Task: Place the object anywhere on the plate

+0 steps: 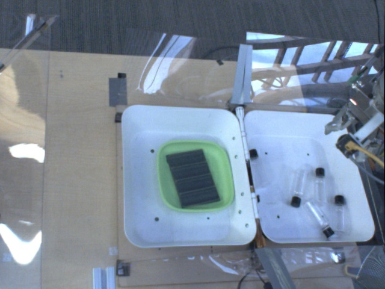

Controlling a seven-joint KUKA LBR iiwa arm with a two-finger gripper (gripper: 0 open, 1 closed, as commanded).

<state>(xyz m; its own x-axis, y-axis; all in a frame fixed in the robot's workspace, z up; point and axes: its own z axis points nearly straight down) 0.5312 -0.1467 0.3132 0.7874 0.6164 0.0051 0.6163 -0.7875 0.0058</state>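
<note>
A green square plate (165, 161) sits in the middle of the left white bin (138, 131). A dark grey ridged block (192, 178) lies flat on the plate, slightly skewed. In the right bin (277, 131), several clear vials with black caps lie near the front right, among them one vial (296, 192) and another vial (319, 184). My gripper (363, 118) hangs at the view's right edge, over the far right corner of the right bin, well apart from the vials and the plate. I see nothing held in it.
A small black piece (253, 154) rests by the right bin's left wall. A grey metal post (242, 77) stands behind the seam between the bins. Wooden bench top (66, 161) stretches to the left.
</note>
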